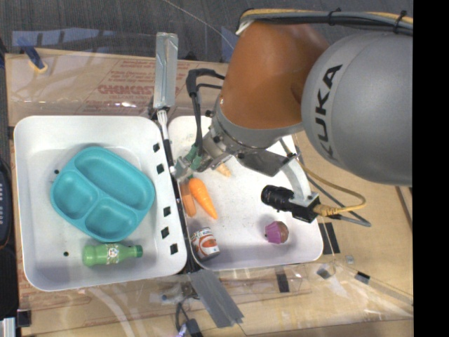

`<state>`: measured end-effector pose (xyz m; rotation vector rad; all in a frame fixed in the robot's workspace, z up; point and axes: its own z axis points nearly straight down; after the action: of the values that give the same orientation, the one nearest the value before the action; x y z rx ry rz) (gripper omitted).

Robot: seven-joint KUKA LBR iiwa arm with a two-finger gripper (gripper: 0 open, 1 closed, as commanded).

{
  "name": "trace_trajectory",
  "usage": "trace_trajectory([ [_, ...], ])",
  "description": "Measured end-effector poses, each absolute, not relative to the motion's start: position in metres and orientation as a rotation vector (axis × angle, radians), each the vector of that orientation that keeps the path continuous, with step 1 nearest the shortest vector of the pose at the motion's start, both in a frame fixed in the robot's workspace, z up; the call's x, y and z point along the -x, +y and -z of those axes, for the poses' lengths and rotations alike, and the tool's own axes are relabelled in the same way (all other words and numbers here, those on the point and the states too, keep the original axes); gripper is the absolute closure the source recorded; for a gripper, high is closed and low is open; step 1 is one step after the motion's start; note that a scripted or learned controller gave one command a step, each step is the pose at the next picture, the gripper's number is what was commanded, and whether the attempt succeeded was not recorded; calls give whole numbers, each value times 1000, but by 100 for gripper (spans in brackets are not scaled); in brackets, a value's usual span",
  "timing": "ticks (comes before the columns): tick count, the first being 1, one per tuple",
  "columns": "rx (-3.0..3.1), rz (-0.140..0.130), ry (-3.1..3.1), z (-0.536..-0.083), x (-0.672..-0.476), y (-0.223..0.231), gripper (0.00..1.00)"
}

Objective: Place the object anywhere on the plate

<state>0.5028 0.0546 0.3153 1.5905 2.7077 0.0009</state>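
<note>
reaching into the right bin (309,248), the tool (198,159) hovers above the carrot (203,196); its grip state is unclear. the carrot looks light, stiff, smooth; grasp mid-body. the plate (102,192) lies in the left bin.

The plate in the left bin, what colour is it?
Turquoise. The plate has three compartments, plain in the camera view from above.

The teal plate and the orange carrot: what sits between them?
In the camera view, between the teal plate and the carrot run the two bins' adjoining white walls; a second, thinner orange piece lies against the right bin's wall.
</note>
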Motion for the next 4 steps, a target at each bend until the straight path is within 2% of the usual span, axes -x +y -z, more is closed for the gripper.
trace_trajectory([
  [1,-1367,8,2836,-193,-475,88,100],
  [2,-1476,1,2771,-244,-562,59,100],
  [3,-1478,-1,2772,-295,-479,76,100],
  [4,-1496,8,2768,-252,-474,195,100],
])
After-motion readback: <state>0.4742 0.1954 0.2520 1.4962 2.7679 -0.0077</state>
